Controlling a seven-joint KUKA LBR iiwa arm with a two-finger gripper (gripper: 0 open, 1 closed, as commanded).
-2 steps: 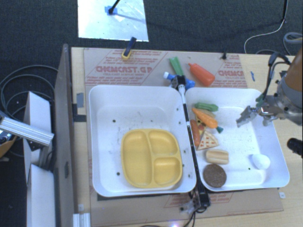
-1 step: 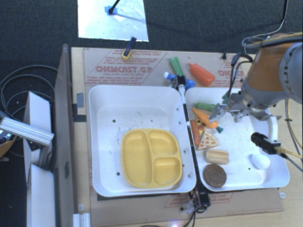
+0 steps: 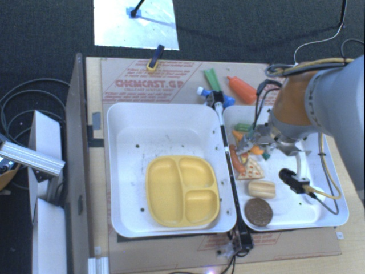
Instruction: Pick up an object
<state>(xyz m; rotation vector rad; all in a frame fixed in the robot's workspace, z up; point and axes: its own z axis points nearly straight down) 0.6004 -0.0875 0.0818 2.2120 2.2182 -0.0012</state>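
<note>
My gripper (image 3: 248,145) reaches down into the right bin (image 3: 328,213), over a pile of small toy foods at the bin's left side. Under and around it lie a green piece (image 3: 243,128), orange pieces (image 3: 258,150) and a red chilli-like piece (image 3: 237,161). A pizza slice (image 3: 251,169) lies just in front of the gripper. Nearer the front sit a tan bread roll (image 3: 261,188) and a round brown cookie (image 3: 258,211). The arm's wrist hides the middle of the bin.
The left bin (image 3: 128,130) holds a yellow divided plate (image 3: 182,190). Behind the bins, on the board, lie a green stick (image 3: 211,79), an orange carrot (image 3: 242,89) and a blue piece (image 3: 227,101). A small yellow and blue thing (image 3: 154,59) sits at the board's back edge.
</note>
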